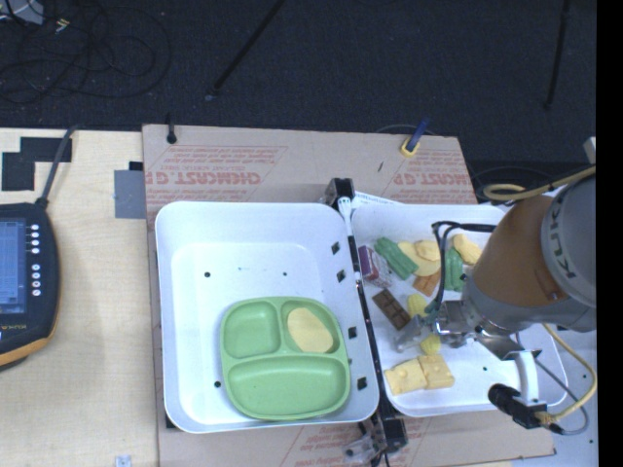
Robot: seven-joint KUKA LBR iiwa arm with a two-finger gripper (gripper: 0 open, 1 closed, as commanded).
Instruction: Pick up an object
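The right bin (pixel 467 402) holds several toy food pieces: a green block (pixel 396 256), a brown chocolate bar (pixel 391 307), pale yellow slices (pixel 425 252) and two yellow cheese wedges (pixel 419 375). My gripper (pixel 426 335) is low inside this bin, just right of the chocolate bar and just above the cheese wedges. The grey wrist and orange band (pixel 511 261) cover the bin's right half. Whether anything sits between the gripper's tips is hidden.
The left bin (pixel 195 261) holds a green divided plate (pixel 284 377) with a yellow piece (pixel 311 331) in its upper right compartment. A black divider (pixel 352 290) runs between the bins. A teach pendant (pixel 24 280) lies at the far left.
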